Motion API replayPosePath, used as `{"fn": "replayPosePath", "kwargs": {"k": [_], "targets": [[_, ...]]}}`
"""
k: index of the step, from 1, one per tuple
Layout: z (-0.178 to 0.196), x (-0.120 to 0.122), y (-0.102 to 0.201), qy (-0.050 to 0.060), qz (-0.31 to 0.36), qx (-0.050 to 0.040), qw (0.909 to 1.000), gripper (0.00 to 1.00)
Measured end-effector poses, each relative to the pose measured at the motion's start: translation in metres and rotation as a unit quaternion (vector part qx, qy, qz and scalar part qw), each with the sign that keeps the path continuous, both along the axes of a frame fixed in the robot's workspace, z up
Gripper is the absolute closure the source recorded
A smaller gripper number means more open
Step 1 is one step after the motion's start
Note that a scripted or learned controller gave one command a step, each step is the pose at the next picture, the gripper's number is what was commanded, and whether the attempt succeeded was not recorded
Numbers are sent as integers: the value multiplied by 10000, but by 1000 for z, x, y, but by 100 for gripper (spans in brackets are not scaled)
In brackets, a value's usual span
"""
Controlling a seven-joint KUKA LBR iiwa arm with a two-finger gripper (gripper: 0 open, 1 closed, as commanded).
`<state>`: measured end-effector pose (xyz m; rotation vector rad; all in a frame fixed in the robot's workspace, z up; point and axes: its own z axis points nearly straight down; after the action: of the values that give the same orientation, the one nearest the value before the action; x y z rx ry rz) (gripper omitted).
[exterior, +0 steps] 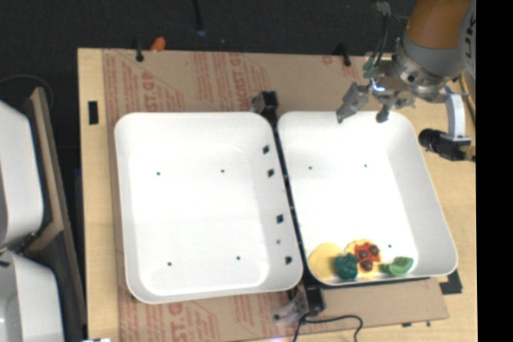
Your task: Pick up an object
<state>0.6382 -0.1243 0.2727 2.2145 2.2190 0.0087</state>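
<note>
Objects for the pick sit crowded in the near corner of the right bin [405, 164], seen from the one camera above the bench [96, 172]: a pale yellow disc [323, 259], a teal lump [346, 267], a red piece [367, 252] and a small green piece [397, 265], all touching or just beside one another against the bin's front wall; the left bin [128, 172] lies alongside. The tool [365, 110] hangs over the far rim of the right bin, well apart from the cluster, its two fingers spread with nothing between them. My guess is that these are small plastic or rubber toys, light, perhaps a little soft and smooth; the yellow disc looks too flat to pinch; the teal lump, rounder and standing proud, seems the better hold, taken across its middle, though its neighbours and the wall leave little room for the fingers.
</note>
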Motion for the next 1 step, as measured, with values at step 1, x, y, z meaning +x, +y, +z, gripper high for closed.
{"fn": "replayPosePath", "kwargs": {"k": [1], "targets": [[69, -6, -26, 10, -352, -2, 9994, 0]]}}
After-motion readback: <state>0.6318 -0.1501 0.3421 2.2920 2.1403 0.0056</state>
